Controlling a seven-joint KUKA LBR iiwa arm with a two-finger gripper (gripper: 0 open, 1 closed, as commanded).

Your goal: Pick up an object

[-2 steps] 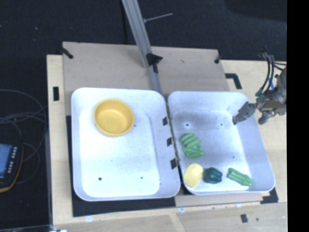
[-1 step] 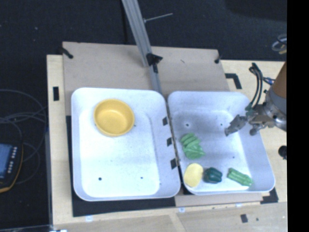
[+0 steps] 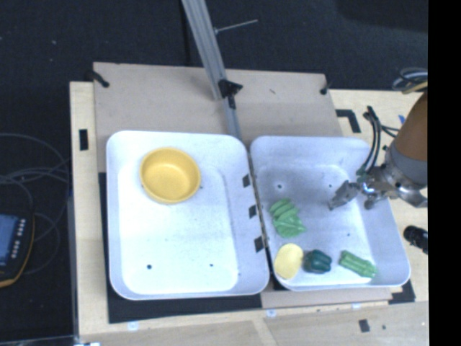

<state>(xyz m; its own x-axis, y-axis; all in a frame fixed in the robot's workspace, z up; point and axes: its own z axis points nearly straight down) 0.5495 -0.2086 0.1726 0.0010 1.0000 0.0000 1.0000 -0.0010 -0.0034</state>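
Four objects [image 3: 288,218] along right bin's [image 3: 310,157] near edge.

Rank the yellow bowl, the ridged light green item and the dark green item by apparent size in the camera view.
1. yellow bowl
2. ridged light green item
3. dark green item

The grey arm [image 3: 412,146] reaches in from the right, its fingers [image 3: 340,197] spread apart, holding nothing.

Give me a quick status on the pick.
Tool over right bin, holding nothing. Green toys, yellow piece near bin's front left, untouched. Yellow bowl in left bin.
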